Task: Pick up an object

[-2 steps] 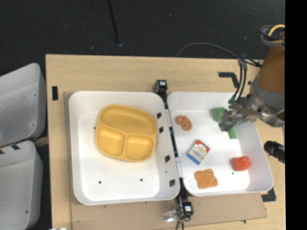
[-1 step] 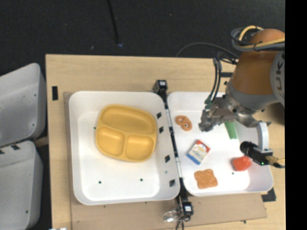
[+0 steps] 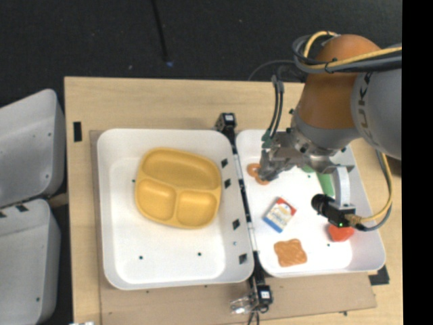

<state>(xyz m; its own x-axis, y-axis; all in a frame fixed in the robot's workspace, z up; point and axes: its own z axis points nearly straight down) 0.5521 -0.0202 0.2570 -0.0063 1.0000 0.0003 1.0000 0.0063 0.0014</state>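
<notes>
The arm reaches in from the right, and my gripper (image 3: 265, 170) hangs low over the upper left part of the right bin (image 3: 365, 249). Just under its tip lies a small round orange-brown piece (image 3: 255, 171), partly hidden by the gripper. A white and blue carton (image 3: 279, 214) lies in the middle of that bin. A toast-like orange slab (image 3: 290, 252) rests near the bin's front edge. A red object (image 3: 341, 232) sits at the right, beside a black part. A green object (image 3: 327, 181) shows behind the wrist.
The left bin (image 3: 118, 256) holds a yellow divided plate (image 3: 178, 187). A black clamp (image 3: 225, 121) sits at the top of the rim between the bins. Cables loop off the arm over the right bin.
</notes>
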